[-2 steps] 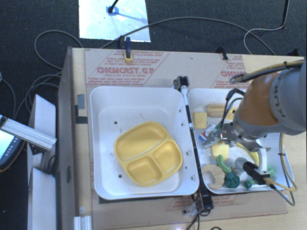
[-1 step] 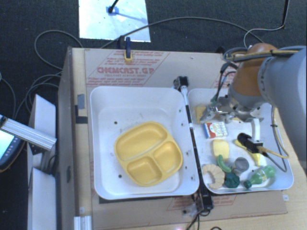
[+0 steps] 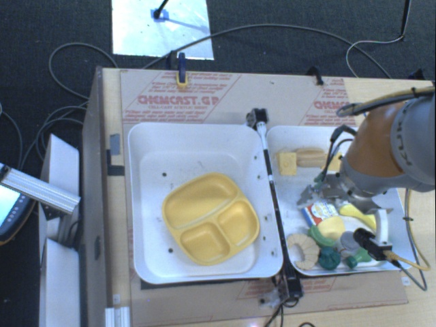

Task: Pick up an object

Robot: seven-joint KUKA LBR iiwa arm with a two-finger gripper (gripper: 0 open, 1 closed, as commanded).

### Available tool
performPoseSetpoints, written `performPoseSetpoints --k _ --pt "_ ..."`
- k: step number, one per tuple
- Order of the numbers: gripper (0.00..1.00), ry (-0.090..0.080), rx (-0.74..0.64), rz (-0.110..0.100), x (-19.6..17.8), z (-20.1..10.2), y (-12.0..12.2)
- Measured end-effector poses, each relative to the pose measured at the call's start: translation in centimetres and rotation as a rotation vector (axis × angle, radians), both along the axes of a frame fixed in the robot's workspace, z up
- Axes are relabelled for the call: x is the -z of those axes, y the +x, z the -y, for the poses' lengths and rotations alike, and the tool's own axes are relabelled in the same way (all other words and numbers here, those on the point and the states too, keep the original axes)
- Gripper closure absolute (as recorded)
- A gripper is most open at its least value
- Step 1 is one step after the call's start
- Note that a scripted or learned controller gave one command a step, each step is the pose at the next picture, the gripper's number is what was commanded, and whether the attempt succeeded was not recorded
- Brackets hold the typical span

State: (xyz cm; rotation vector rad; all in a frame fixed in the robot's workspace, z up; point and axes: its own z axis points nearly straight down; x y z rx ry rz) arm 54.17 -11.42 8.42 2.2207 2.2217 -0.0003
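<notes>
Seen from above at a slant, the counter (image 3: 204,94) carries two shallow white bins side by side, their inner rims touching along a dark strip down the middle. The left bin (image 3: 153,148) has open floor along its top and left sides; a yellow divided tray (image 3: 211,216) lies tilted in its lower middle, near the bottom rim. The right bin (image 3: 289,138) is far more crowded, with bare floor mainly at its upper left corner and in a patch between the blocks and the lower clutter. Near its top lie a pale yellow block (image 3: 287,163) and, just beside it, a tan wooden piece (image 3: 310,158). Along its lower rim sit a beige ring-shaped item (image 3: 303,249), a dark green toy (image 3: 330,258), a yellow-green rounded object (image 3: 328,229), a red, white and blue packet (image 3: 316,214) and a yellow banana-like piece (image 3: 357,214), all packed close together.

The arm (image 3: 388,148) reaches in from the right and covers the bin's right half. The pincer (image 3: 315,192) hangs low over the bin floor, just above the packet; whether its fingers are apart or together cannot be told, and nothing is seen between them.
</notes>
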Motion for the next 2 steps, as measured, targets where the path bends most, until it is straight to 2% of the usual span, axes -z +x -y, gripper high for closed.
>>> performPoseSetpoints --k 1,2 --pt "1.0 0.0 -0.002 0.003 -1.1 0.0 0.1" --pt "1.0 0.002 -0.005 0.004 -10.1 -9.3 2.4"
